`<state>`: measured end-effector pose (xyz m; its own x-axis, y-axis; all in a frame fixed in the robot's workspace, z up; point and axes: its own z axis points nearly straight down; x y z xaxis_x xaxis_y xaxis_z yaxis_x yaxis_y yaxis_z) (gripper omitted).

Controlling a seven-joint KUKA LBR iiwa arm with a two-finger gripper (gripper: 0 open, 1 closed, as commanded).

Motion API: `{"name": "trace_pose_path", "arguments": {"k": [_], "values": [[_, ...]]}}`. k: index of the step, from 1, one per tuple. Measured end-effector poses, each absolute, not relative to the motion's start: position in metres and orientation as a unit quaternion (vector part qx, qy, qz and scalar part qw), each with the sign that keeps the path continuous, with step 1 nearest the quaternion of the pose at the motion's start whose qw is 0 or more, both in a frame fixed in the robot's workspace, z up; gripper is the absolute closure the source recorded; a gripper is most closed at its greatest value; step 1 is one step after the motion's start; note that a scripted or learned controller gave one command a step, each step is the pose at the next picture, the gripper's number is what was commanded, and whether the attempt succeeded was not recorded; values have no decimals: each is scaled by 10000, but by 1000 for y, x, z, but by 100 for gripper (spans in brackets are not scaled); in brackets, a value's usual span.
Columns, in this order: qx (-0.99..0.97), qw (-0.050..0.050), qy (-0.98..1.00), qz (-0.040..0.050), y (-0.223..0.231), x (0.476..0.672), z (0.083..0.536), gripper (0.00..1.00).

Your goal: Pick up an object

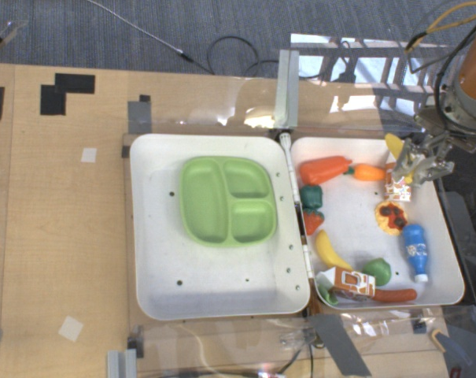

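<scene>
Tool [417, 166] hangs low over the far right corner of the right bin [450, 278], directly above a small white-and-orange carton [398, 187] that lies just beside a yellow piece [394, 144] and the orange carrot [369, 172]. Whether the tool is spread or pinching cannot be told from this slanted view, and nothing is plainly seen between its tips. Taking the carton as the landmark: a red-and-yellow toy [390, 216] sits just in front of it, a blue bottle [415, 252] lies nearer the front wall, and a banana [330, 250], a green ball [377, 271], a sausage [389, 295] and a second carton [354, 283] crowd the front left part, well apart from it. The left bin [155, 282] carries a green divided plate [226, 200]. The step in hand looks like the descent or closing on the carton; nothing appears lifted yet. The next move calls for a firm, centred pinch and a straight rise, keeping clear of the bin wall and the neighbouring toy.
</scene>
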<state>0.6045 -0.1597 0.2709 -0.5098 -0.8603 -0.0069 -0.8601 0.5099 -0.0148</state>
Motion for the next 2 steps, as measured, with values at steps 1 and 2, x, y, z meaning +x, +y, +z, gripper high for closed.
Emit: {"name": "trace_pose_path", "arguments": {"k": [1, 2], "values": [[-4590, 47, 8884, -5, -141, 652, 283, 100], [-3931, 19, 9195, 11, -89, 583, 241, 100]]}}
